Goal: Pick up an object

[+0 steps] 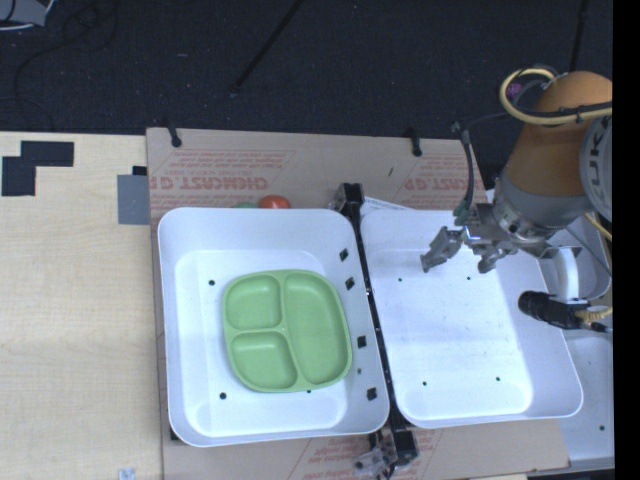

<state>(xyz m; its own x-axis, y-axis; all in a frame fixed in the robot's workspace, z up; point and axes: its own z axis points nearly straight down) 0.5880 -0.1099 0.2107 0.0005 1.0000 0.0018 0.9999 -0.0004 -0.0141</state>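
Camera view, from above and at a slant. Lying flat in the middle of the left shallow white plastic bin (190,238): a light green three-compartment plastic plate (287,330), the only thing inside either bin and so the likely thing to pick up. Resting apart from all four walls, with its rim free on every side, which should leave room for a finger to slip past the edge.

Over in the right shallow white plastic bin (470,368), near the far wall: the two-finger gripper (463,255) on the grey arm with the orange band (555,158), reaching in from the right. Jaws apart, with nothing between them. Hanging above bare white floor, well apart from the plate, across the black divider strip (365,298) where the bins meet.

Behind the left bin, on the brown printed cardboard sheet (300,168): a small red round object (274,203), half hidden by the rim and outside the bin, so probably beyond an easy grasp.

Judged from this: no pick begun yet. Calls for a move leftward over the divider, then a descent onto the plate's raised rim. Thin, low edge; likely to slip.
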